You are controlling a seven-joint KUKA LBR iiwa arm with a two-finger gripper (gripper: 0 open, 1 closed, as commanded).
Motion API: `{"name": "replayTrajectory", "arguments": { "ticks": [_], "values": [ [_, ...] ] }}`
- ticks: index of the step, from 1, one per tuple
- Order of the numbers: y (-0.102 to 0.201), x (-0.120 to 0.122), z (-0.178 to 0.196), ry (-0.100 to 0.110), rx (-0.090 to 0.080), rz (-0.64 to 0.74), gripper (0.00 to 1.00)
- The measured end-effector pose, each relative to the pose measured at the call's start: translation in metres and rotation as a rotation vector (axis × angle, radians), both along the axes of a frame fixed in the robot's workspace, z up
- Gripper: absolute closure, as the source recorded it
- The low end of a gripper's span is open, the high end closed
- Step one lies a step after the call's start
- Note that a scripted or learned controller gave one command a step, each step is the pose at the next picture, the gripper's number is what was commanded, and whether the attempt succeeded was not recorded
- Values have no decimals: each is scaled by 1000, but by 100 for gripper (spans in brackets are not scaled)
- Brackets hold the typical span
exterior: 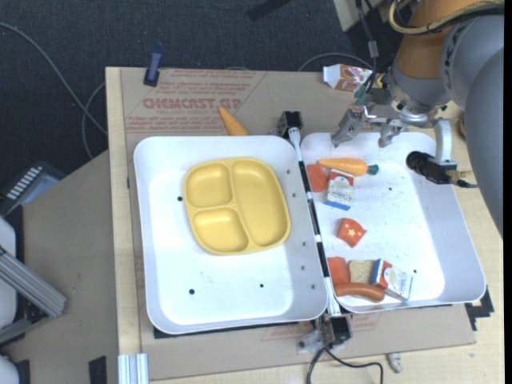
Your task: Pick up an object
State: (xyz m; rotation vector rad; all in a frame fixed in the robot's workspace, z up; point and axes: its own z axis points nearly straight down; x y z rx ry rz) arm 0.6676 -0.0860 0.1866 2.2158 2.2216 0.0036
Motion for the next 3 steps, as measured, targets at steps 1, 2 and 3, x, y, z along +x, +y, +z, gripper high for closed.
{"name": "replayTrajectory", "arguments": {
  "ticks": [1, 2, 3],
  "values": [
    [-12, 1, -97, -3, -3, 0, 0],
    [-14, 1, -85, 1, -8, 3, 100],
    [50, -25, -1, 2, 1, -1, 100]
  ]
}}
